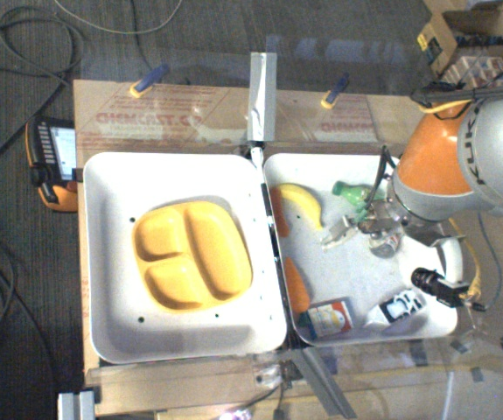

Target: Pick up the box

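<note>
The small white and blue cardboard box with an orange corner (328, 318) lies flat at the near edge of the right white bin (356, 274), close to its near left corner. Just to its right, apart from it, sits a dark blue and white packet (401, 306). That packet could also pass for a box, so the target should be settled before descending; I take the cardboard one as the likelier. An orange elongated object (296, 289) lies along the bin's left wall, just beside the box's far left corner.

Farther in, the gripper (345, 228) hangs over the middle of the right bin, well apart from the box. Whether its jaws are spread or pressed together I cannot tell.

To do this step well, the arm should travel toward the near left and centre over the box. The jaws should be spread wider than its short side and turned so they close across that side. One should not come down on the orange object or the near wall. Because the box lies low and flat, the descent probably has to go almost to the bin floor.

Beyond the gripper lie a yellow banana (302, 203) and a green object (351, 192). Neither is in the way.
</note>
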Robot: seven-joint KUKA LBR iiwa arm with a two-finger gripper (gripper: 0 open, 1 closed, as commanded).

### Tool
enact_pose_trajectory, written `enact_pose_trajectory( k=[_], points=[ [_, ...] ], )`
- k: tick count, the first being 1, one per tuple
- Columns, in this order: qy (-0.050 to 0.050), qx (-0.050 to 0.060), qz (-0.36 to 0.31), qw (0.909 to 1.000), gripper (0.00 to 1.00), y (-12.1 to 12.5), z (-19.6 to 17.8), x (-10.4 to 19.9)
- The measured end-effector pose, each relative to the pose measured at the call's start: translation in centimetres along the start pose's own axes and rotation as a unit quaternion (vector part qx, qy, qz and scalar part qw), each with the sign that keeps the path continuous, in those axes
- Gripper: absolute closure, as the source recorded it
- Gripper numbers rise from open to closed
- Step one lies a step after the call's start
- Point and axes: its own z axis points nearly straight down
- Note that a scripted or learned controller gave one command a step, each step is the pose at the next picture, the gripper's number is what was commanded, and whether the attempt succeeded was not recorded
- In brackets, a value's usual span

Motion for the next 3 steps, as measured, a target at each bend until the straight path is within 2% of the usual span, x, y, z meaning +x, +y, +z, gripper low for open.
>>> enact_pose_trajectory(
  k=[1,2,3],
  points=[
    [-0.001,-0.008,-0.068,0.9977,0.00,-4.8,6.5,-0.9],
    [-0.003,-0.008,-0.079,0.9969,0.00,3.1,6.5,-5.5],
    [0.006,-0.005,0.046,0.9989,0.00,8.9,6.5,-9.8]
  ],
)
